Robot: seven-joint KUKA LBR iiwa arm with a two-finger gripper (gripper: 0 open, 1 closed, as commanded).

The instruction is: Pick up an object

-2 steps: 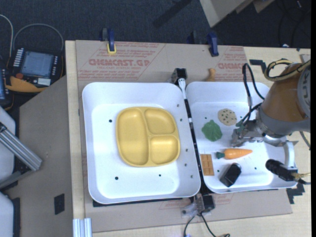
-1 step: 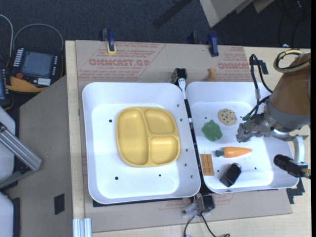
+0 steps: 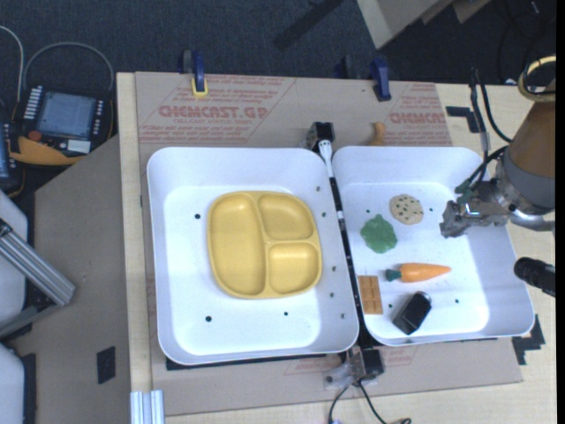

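Gripper (image 3: 457, 218) hovers over the right white bin (image 3: 472, 168), right of the round speckled cookie (image 3: 406, 208). Jaw opening cannot be determined; nothing visibly held.

This looks like a robotics lab. The desk (image 3: 494, 374) carries two white bins (image 3: 177, 263) clamped onto a board by blue clamps (image 3: 198, 73), a teach pendant (image 3: 64, 117) with a coiled cable sits on dark carpet (image 3: 221, 16), and an aluminium rail (image 3: 31, 263) stands nearby.

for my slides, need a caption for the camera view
Gripper hovers over the right bin near a cookie, broccoli, carrot.
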